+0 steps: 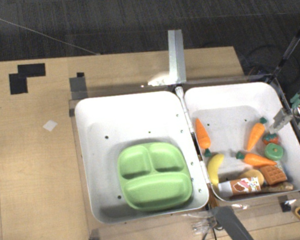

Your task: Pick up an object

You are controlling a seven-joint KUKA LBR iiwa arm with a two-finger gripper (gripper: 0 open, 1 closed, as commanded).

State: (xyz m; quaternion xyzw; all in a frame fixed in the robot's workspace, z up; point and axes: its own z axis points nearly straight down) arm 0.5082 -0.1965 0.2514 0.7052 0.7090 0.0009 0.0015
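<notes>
The gripper [280, 121] sits at the right bin's [229, 99] right wall, low over the toys. Whether it is wide or narrow I cannot tell; the view is too blurred there. No toy is seen in it.

Candidate objects lie clustered in the right bin's near corner: a carrot [256, 135] just left of the gripper, a second carrot [258, 158], a third carrot [201, 133] by the divider, a banana [215, 167], a bottle [242, 185] and a waffle [273, 174]. The left bin [93, 123] holds a green tray [154, 175].

Risks (judged from the layout): the toys crowd and touch, so a descent could nudge neighbours or pinch two together. Rounded carrots may roll away. The wall nearby could block a finger.
</notes>
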